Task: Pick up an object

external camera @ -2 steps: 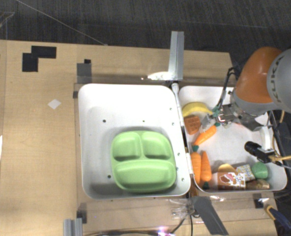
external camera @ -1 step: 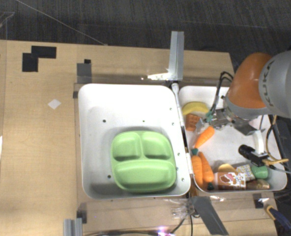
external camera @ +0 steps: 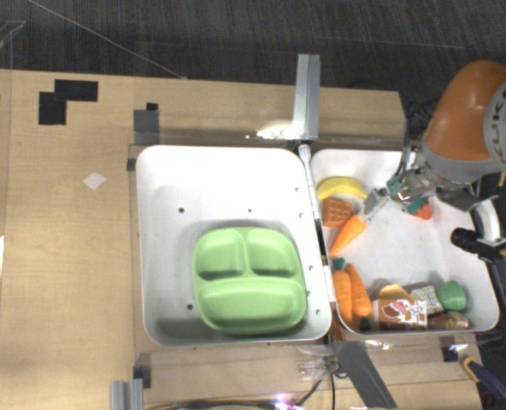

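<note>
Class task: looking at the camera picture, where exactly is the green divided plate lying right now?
The green divided plate lies in the left white bin, toward its front, just left of the divider from the carrots.

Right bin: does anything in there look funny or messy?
A bit messy. In the right bin the bottle lies on its side along the near wall, and one carrot lies slanted by the divider. Nothing looks spilled or broken.

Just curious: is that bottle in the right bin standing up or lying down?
Lying down. The bottle rests on its side along the right bin's near wall, green cap pointing right.
</note>
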Available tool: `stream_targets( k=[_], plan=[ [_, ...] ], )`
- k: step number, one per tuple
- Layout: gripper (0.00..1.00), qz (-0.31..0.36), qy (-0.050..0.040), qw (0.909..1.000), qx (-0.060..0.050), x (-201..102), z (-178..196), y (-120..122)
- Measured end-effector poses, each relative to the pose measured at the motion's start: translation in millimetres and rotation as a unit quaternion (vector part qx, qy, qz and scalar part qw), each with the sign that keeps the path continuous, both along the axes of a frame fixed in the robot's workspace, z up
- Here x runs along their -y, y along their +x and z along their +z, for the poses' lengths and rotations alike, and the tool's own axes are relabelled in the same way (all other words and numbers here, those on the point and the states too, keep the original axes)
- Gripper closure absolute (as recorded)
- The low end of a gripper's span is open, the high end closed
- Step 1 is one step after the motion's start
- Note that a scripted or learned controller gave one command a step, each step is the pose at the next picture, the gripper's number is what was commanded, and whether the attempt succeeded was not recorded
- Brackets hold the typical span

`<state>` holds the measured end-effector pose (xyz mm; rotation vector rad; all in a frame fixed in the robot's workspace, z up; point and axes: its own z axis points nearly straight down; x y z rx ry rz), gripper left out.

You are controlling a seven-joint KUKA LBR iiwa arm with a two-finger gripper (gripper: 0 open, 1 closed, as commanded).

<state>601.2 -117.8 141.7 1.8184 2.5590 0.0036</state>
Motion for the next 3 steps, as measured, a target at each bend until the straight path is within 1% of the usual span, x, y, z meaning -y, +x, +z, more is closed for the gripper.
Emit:
stream_targets(
  k=[1, 2, 3],
  plan=[
    [0.00, -0.030, 0.0004, 0.9995, 0.000, -11, -20, -8],
    [0.00, -0.008, 0.0001, 1.0000, 0.000, -7, -48, -31],
    [0.00, -0.101, 0.0007, 0.9948, 0.011, 4, -49, -82]
  ],
)
